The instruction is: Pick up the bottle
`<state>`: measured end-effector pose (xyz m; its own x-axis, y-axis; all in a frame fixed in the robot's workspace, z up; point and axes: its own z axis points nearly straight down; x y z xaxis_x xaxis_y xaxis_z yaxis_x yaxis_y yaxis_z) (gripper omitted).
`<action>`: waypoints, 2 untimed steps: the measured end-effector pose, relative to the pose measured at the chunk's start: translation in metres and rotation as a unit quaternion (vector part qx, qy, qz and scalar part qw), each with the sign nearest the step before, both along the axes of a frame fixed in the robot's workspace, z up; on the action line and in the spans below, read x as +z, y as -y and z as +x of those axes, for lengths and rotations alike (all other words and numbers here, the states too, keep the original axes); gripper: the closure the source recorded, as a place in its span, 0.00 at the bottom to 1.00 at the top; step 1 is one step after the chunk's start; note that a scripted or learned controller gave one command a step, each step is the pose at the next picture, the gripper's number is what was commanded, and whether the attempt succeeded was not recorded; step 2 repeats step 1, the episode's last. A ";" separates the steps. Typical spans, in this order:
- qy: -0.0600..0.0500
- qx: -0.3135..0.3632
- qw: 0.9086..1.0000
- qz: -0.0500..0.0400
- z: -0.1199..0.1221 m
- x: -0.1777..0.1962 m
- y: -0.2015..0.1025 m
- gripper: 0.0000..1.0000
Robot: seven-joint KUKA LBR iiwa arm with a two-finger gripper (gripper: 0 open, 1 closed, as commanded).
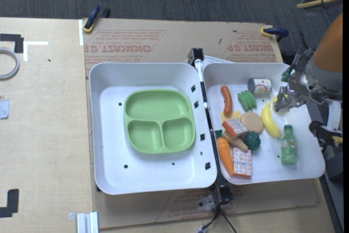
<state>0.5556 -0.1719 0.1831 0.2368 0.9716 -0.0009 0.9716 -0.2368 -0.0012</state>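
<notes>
The gripper [283, 102] hung over the right bin's [305, 172] far right side, its fingers too dark and blurred to judge their spread; nothing showed between them. The arm [330, 57] was cut off by the frame's right edge. The bottle [288, 145], green, lay apart from it nearer the front, right of the banana [270, 120]. The left bin [103, 133] held a green tray [160, 120], both bins resting on cardboard [142, 43] over a pale bench [41, 117].

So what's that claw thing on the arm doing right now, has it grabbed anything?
End effector: over the right bin, above the banana; open or shut cannot be told. The green bottle lies apart, ungrasped.
</notes>
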 end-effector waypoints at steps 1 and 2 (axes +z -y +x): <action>-0.001 -0.115 0.993 0.000 -0.033 0.025 -0.004 1.00; -0.001 -0.115 0.993 0.000 -0.033 0.025 -0.004 1.00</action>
